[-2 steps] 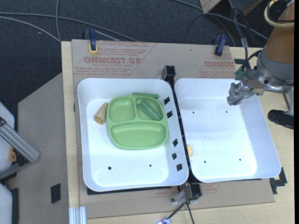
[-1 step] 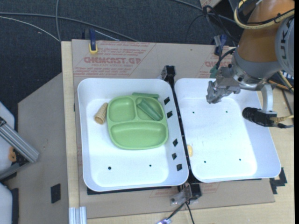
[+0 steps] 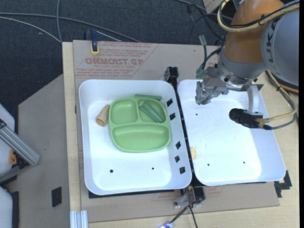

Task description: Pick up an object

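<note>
Camera view from above is showing my claw (image 3: 205, 98) hanging over the far left corner of the right bin (image 3: 237, 167), close to the divide it shares with the left bin (image 3: 128, 177). I am reaching in from the right, with my arm (image 3: 282, 42) crossing the far right corner of the counter (image 3: 118, 56) and the orange band (image 3: 249, 18) sitting just above the wrist. From this angle I am not managing to tell whether the claw is wide or narrow, as the wrist is covering most of it.

Most of the things for picking are lying well apart from the claw, in the left bin. A green plate (image 3: 140, 139) with three compartments is lying flat around the middle of that bin, a little toward its far side. A long green piece (image 3: 153, 111) is resting at a slant in the plate's far right compartment. A flat dark-green piece (image 3: 148, 97) is showing at the plate's far edge, touching it. A tan cone (image 3: 102, 115) is lying on its side on the bin floor, just beside the plate's left edge.

A small yellowish bit (image 3: 193, 153) is sitting at the divide between the bins, toward the near side, by the right bin's left edge. I am not able to tell whether it is inside that bin or on its rim.
</note>
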`<control>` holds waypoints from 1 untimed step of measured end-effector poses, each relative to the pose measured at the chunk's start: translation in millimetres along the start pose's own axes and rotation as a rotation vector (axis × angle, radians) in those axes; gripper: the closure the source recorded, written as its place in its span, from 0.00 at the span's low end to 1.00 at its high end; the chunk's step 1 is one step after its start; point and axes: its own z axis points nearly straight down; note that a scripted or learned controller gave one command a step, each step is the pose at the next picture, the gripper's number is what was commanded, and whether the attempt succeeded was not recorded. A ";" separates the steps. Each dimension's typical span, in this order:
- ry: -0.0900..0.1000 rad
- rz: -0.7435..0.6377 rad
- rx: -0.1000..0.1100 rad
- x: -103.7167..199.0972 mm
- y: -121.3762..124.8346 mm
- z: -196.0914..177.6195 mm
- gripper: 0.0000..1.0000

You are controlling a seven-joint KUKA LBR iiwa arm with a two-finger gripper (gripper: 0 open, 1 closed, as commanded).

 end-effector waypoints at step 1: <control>0.000 0.000 -0.004 45.9 7.4 -1.8 1.00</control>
